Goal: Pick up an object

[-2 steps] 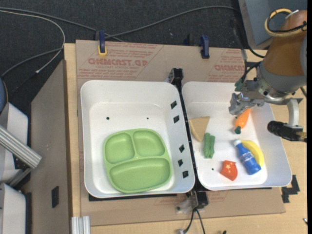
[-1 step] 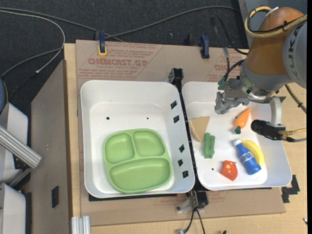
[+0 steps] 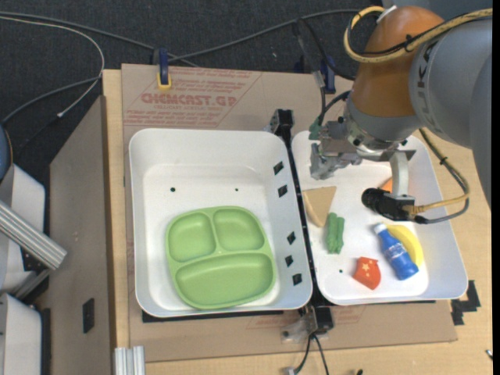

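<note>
My gripper (image 3: 326, 170) hangs over the far left part of the right bin (image 3: 445, 276), just above the tan wedge-shaped piece (image 3: 319, 205). Nothing shows between its fingers. Nearer the front lie a green pickle-like piece (image 3: 334, 233), a red object (image 3: 368, 272), a blue bottle (image 3: 397, 251) and a yellow banana (image 3: 412, 241) beside the bottle. A bit of orange (image 3: 385, 185) peeks out behind the wrist hardware.
The left bin (image 3: 148, 178) holds a green divided plate (image 3: 221, 255) in its near half. A black divider with clips (image 3: 287, 209) runs between the bins. The big grey and orange arm (image 3: 406, 61) looms over the right bin's far side.
</note>
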### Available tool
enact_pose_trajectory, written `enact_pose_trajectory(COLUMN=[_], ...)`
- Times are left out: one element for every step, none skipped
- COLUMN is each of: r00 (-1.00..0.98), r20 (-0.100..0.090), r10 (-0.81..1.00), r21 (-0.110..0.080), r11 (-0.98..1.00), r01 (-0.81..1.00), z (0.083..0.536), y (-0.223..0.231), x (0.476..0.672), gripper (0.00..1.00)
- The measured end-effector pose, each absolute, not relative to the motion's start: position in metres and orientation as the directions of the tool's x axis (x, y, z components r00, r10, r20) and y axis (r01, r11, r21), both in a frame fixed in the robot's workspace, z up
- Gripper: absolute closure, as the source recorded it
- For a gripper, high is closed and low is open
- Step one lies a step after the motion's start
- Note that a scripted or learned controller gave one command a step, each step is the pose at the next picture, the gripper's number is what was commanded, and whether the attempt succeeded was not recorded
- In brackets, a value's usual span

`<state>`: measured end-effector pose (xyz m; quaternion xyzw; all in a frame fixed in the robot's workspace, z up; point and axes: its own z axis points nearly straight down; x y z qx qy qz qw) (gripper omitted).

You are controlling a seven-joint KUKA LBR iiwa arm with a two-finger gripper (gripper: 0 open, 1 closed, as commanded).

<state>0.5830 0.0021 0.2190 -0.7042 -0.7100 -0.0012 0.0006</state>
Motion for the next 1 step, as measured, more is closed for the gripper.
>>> enact_pose_trajectory(r00=[-0.007], r20=[0.003], r10=[1.0], r21=[0.001], r11=[0.007], r01=[1.0], z=[0.2115], y=[0.057], x=[0.5951], gripper=[1.0])
